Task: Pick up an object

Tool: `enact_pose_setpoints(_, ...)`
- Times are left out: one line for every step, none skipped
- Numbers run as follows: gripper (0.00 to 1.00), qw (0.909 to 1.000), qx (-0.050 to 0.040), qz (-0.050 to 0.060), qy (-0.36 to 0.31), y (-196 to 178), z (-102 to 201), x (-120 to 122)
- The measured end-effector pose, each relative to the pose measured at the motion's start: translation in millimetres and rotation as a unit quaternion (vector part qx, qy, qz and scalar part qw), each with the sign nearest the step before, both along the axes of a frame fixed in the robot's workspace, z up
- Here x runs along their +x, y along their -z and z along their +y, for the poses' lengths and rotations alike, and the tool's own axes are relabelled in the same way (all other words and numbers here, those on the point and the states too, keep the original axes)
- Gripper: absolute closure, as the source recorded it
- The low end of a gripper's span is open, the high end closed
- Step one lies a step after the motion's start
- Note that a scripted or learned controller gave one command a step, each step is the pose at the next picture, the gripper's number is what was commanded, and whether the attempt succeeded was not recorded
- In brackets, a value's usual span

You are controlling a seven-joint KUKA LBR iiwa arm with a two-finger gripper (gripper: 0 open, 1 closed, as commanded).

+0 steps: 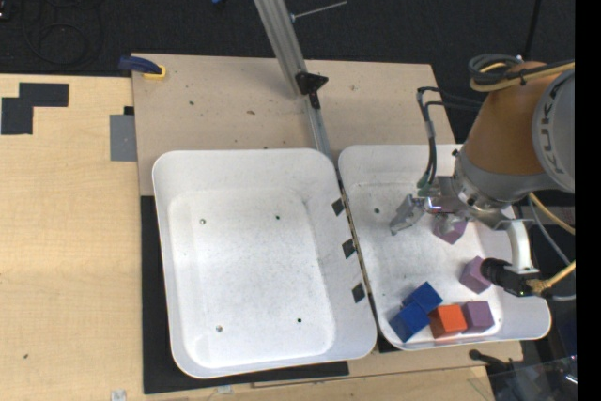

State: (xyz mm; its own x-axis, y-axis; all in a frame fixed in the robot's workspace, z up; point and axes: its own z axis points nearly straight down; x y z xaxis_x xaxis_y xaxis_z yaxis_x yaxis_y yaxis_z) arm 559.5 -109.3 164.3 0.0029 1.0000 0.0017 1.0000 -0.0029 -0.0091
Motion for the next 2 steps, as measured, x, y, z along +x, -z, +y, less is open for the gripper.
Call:
enact_pose_setpoints(0.00,1.0000,0.0002,0.000,0.000,46.3,2.9,-8.0)
enact_pose_setpoints(1.00,1.0000,-0.0003,-0.002,0.004,33.7,0.3,-7.1)
